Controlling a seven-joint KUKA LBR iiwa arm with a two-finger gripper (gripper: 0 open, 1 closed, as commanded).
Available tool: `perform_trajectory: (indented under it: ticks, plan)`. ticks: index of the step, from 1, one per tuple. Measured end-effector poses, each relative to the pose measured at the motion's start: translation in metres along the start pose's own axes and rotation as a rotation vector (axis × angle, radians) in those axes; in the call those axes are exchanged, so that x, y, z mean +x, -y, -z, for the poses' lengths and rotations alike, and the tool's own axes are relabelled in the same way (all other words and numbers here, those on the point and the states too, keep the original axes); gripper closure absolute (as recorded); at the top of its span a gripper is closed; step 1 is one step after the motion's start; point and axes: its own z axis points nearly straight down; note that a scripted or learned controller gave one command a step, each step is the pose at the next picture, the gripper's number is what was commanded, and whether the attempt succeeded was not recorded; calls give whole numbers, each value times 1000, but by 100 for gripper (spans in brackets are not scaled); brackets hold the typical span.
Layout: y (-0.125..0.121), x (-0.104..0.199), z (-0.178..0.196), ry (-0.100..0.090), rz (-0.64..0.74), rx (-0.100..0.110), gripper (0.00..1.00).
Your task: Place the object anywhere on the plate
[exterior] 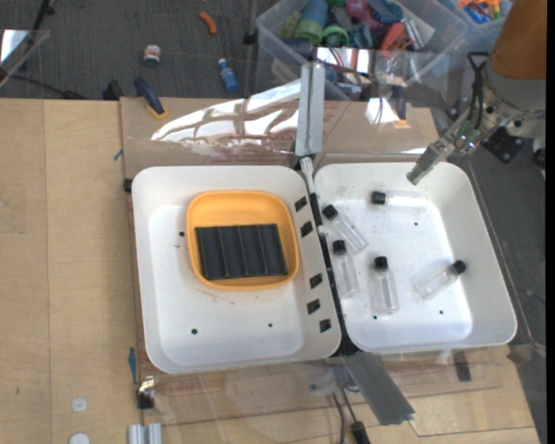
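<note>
An orange plate point(244, 202) lies in the left bin point(165, 321). A black ridged rectangular block point(241, 251) rests flat on the plate, inside its rim. My gripper point(418, 173) hangs over the far edge of the right bin point(486, 321), well to the right of the plate and apart from the block. Nothing shows between its tips. The grey arm with its orange band point(520, 35) comes in from the upper right.
Several clear vials with black caps lie scattered in the right bin, such as one vial point(381, 284) near its middle and another point(439, 277) to the right. A clear tub of colourful items point(364, 26) stands behind the bins. A metal divider point(310, 104) rises between them.
</note>
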Motion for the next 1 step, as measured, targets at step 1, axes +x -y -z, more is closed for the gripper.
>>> perform_trajectory:
  ticks: [1]
  plan:
    - [-2,-2,10,5,1,-4,100]
